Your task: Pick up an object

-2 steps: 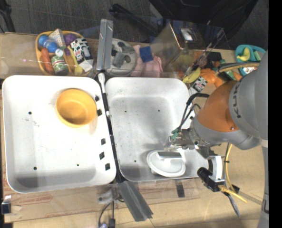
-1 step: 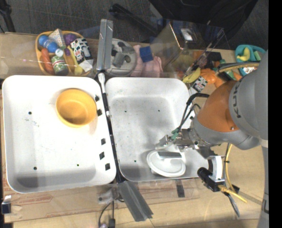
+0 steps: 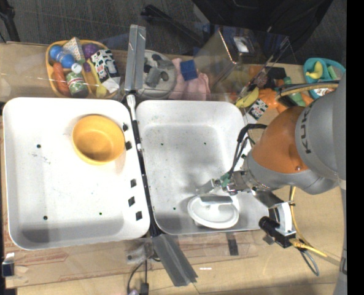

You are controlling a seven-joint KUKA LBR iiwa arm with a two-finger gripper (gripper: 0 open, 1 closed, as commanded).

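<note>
A white bowl-like dish (image 3: 213,212) lies near the front edge of the right bin (image 3: 182,134). My gripper (image 3: 221,188) reaches in from the right, low in that bin, right over the dish's far rim and apparently touching it. The grey arm with its orange band (image 3: 280,149) hangs over the bin's right wall. A yellow bowl (image 3: 97,139) sits in the back part of the left bin (image 3: 46,195), far from the gripper.
Behind the bins stand a yellow basket of small toys (image 3: 80,69), a grey toy (image 3: 157,72), a blue block (image 3: 188,69) and a heap of colourful toys (image 3: 274,91) at the back right. A ridge with black clips (image 3: 135,183) divides the bins.
</note>
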